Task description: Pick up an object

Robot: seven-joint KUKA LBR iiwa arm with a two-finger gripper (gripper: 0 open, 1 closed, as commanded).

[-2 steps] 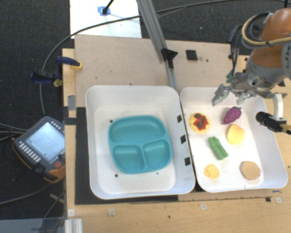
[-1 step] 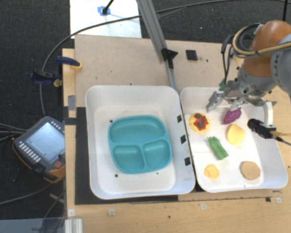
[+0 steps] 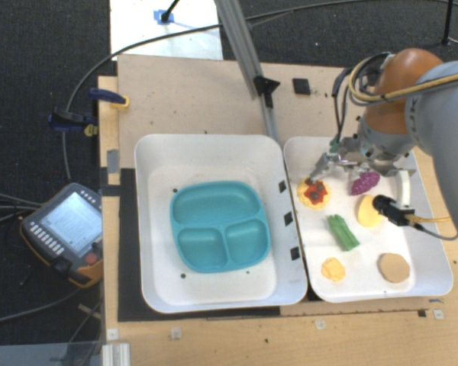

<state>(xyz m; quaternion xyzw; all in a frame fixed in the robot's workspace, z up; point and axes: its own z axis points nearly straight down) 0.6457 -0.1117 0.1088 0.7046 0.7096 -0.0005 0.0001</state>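
My gripper (image 3: 361, 174) hangs low over the back of the right bin (image 3: 435, 280), open. One finger (image 3: 321, 166) slants down toward a red and yellow toy (image 3: 314, 194); the other finger (image 3: 402, 184) stands to the right. A purple toy (image 3: 365, 181) lies in the gap between them, and the fingers do not clasp it. In front of it lie a yellow rounded piece (image 3: 368, 213), a green stick-shaped piece (image 3: 342, 232), a small yellow piece (image 3: 333, 269) and a tan round piece (image 3: 395, 268).
The left bin (image 3: 156, 227) holds a teal divided plate (image 3: 218, 226). A metal pole (image 3: 244, 44) slants over the bench behind the bins. A handheld control pendant (image 3: 65, 231) lies off the bench at the left.
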